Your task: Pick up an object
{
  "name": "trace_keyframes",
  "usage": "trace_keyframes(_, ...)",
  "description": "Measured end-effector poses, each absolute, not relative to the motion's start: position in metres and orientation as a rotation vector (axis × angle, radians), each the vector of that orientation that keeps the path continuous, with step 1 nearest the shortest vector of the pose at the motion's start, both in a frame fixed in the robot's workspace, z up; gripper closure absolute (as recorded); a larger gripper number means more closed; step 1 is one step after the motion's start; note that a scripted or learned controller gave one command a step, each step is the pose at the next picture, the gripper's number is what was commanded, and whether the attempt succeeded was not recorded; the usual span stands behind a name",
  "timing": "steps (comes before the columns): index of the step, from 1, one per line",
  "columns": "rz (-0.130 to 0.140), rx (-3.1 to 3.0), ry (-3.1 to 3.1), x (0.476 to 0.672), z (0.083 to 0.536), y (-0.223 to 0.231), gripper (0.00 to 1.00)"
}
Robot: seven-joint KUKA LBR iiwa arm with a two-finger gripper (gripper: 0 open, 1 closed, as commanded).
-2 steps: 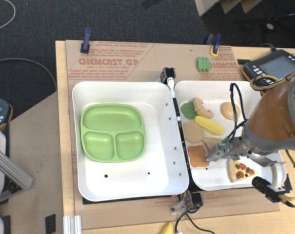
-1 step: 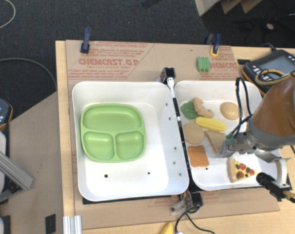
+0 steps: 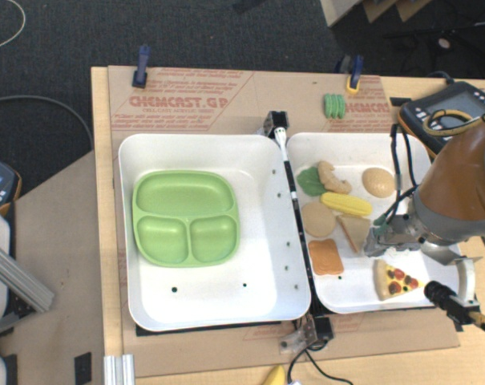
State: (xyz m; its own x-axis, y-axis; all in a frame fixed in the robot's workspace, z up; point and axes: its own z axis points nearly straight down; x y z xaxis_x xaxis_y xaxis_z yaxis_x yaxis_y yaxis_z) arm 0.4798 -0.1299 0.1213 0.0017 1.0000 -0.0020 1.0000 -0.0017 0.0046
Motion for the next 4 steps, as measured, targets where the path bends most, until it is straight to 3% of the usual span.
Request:
trace_keyframes(1,0.011,2.206,2.233,0.481,0.188,-0.017,1.00)
trace_keyframes(2,0.014,2.209,2.228,0.481,0.267,0.036,1.00)
trace_keyframes(3,0.028,2.203,2.227,0.481,0.413,0.098,1.00)
trace_keyframes(4,0.004,2.217,2.222,0.480,0.415,0.094,1.00)
